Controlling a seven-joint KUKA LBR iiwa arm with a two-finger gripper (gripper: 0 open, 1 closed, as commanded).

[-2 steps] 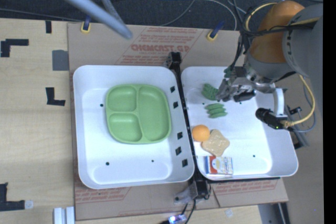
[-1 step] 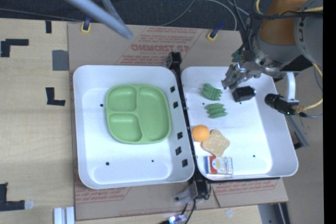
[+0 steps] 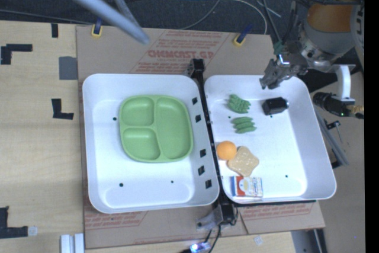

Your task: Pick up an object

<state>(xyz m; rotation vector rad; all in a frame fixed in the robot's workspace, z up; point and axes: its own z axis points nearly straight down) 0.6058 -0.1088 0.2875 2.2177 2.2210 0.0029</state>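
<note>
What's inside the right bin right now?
Inside the right bin: two green pieces, a black block, an orange touching a toast slice, and a small carton at the near wall. The claw covers part of the far rim.

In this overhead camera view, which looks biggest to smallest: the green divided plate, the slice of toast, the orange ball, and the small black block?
1. Green divided plastic plate, clearly largest.
2. Tan toast slice.
3. Small black block and orange ball: they look alike in size, so I won't rank them.
</note>
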